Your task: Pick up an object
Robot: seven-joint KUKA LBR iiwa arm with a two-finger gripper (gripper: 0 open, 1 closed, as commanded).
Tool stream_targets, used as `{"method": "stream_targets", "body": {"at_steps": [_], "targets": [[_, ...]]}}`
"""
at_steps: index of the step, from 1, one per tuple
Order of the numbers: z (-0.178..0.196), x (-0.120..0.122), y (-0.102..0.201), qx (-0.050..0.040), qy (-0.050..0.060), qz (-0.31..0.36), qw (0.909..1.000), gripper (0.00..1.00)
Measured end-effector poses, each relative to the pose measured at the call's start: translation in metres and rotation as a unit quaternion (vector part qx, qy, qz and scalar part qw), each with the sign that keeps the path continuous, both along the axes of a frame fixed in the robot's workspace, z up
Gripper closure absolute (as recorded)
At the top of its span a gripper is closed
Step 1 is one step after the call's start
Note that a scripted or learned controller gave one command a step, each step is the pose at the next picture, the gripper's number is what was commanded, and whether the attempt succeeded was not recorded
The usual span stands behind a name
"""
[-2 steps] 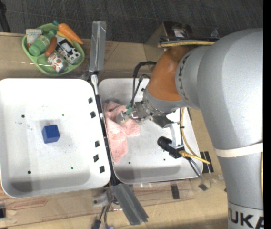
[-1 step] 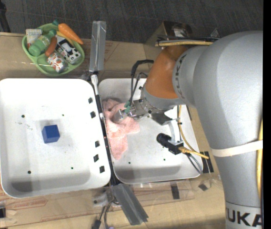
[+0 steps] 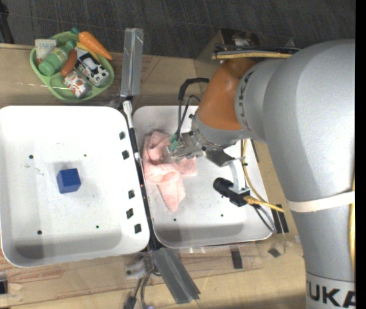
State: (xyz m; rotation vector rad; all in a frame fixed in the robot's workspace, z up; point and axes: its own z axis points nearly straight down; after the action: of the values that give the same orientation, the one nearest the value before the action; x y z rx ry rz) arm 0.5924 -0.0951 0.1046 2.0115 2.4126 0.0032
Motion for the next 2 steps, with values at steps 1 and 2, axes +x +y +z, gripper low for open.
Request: {"method": "stream_targets", "body": {"at_steps": [1,2], "targets": [[0.0,0.0,0.0,-0.0004,0.0,0.0,1.0,0.0],[-0.01,0.001,-0.012,-0.0002,0.0,-0.014,0.9999,0.0]]}}
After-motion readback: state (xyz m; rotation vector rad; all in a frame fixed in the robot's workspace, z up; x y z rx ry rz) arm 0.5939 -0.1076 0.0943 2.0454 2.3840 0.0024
